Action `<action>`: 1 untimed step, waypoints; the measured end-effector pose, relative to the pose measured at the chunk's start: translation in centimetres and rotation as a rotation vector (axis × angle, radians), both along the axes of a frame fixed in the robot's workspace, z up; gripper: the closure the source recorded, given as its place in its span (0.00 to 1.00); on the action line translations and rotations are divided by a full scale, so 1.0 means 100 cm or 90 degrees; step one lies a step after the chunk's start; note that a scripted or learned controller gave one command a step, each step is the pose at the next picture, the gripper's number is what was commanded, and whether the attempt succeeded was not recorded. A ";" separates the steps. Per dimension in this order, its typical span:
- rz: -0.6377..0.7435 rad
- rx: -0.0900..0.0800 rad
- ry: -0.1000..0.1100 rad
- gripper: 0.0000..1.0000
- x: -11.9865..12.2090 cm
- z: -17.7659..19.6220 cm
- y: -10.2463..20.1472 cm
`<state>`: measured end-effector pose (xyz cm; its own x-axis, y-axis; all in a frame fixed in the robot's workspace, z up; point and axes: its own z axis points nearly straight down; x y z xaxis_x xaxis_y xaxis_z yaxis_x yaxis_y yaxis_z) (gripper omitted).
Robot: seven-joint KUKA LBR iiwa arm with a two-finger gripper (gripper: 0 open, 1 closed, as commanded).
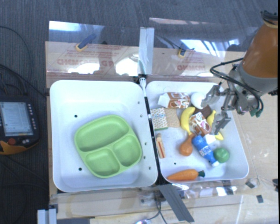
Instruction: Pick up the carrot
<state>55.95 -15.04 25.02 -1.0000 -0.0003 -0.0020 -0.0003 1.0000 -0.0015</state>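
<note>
White bins hold the carrot (182,175); fingers (222,121) hang spread, gripping nothing; labels are unreadable.

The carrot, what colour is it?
Orange, with a small dark green top. The carrot lies near the front edge of the right bin, clearest in the camera view.
</note>
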 end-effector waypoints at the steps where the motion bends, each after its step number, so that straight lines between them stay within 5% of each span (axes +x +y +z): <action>1: -0.170 0.002 0.003 0.00 -0.065 -0.067 0.082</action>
